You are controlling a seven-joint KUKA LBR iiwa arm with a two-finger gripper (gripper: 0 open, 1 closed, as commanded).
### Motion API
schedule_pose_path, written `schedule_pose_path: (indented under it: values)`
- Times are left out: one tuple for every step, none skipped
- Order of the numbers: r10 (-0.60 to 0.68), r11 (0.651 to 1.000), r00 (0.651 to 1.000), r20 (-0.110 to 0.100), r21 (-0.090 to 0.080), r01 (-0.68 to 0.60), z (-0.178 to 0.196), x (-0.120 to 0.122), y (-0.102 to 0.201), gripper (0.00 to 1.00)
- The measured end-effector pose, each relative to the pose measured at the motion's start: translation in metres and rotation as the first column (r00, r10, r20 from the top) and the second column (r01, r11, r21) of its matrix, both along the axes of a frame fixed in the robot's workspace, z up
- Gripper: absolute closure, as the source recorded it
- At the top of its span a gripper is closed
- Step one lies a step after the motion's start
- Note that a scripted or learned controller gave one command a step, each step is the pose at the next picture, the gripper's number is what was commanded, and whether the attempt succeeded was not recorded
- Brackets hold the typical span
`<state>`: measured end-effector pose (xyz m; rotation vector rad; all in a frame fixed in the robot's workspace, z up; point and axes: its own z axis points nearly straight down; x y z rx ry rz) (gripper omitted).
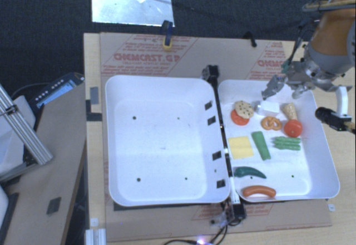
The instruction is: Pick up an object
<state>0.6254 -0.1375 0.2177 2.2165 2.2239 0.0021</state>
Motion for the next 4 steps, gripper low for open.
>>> schedule_pose_path:
  values:
    - [-0.002,1.0,1.0,-0.012,0.003,0.002,-0.113,-0.029,0.008,0.0]
    - [-0.002,1.0,1.0,0.002,-0.001,0.002,-0.132,-0.033,0.014,0.0]
    - [-0.003,1.0,1.0,0.009,-0.005,0.003,-0.119,-0.031,0.012,1.0]
    - [-0.004,1.0,1.0,-0.006,0.002,0.004,-0.103,-0.097,0.016,1.0]
